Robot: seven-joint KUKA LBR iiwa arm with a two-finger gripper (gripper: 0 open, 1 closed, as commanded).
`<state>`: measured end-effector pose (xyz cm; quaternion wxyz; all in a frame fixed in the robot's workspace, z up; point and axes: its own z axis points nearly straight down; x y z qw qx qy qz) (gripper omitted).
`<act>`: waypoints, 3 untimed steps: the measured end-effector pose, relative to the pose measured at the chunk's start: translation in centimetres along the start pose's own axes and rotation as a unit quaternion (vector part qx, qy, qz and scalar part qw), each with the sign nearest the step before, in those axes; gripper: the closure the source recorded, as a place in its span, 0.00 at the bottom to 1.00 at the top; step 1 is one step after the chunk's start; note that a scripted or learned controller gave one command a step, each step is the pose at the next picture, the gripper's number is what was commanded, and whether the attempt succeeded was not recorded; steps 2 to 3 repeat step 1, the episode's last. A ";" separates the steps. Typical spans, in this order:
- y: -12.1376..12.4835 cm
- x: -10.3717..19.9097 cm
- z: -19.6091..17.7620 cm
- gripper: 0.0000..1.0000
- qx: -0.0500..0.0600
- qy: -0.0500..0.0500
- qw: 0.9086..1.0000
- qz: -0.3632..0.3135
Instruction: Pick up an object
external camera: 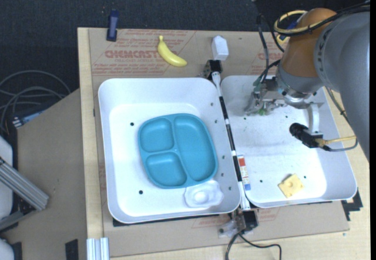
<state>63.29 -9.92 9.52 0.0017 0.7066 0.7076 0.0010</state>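
Two white bins side by side, gripper (259,106) low at the right bin's (335,179) far-left corner, finger state hard to tell, yellow block (291,185) near its front edge, blue divided plate (176,150) in the left bin (111,135), banana (170,53) on the bench behind.

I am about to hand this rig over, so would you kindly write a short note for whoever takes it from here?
Gripper: down in the far left part of the right bin; whether it is open or shut cannot be told, and nothing is seen held in it.
Things: yellow block lies in the near part of the right bin, apart from the gripper. Blue divided plate sits in the left bin, with a white piece at its near edge. Banana lies on the bench beyond the bins.
Done: no pick to be seen.
Left: grasp an object and lift it.
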 end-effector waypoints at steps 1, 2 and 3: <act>-4.5 6.4 -9.1 1.00 0.001 0.001 1.000 0.000; -4.5 6.4 -9.1 1.00 0.001 0.001 1.000 0.000; -4.5 6.4 -9.1 1.00 0.001 0.001 1.000 0.000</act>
